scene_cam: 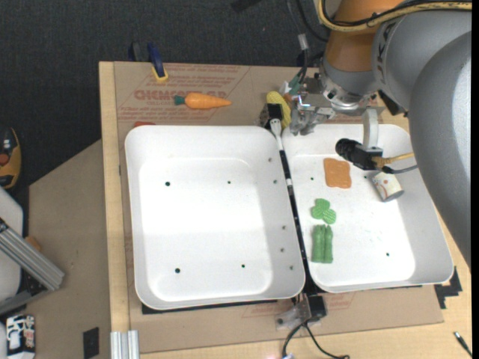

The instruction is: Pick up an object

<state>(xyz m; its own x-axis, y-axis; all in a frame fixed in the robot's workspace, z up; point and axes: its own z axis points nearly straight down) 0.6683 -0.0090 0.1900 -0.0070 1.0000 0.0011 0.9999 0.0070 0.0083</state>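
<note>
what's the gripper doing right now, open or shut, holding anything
gripper: cannot be told; it sits at the top edge of the right bin, above the orange piece, with nothing visibly held.

A single fixed camera sits above the bench (112, 200) and looks down at a slant, far enough back to take in both white bins whole: the left bin (142, 223) and the right bin (419, 260), side by side. The bench's far edge lies toward the top of the view, its near edge toward the bottom. The arm (419, 58) enters from the right, looming large and close to the lens.
</note>
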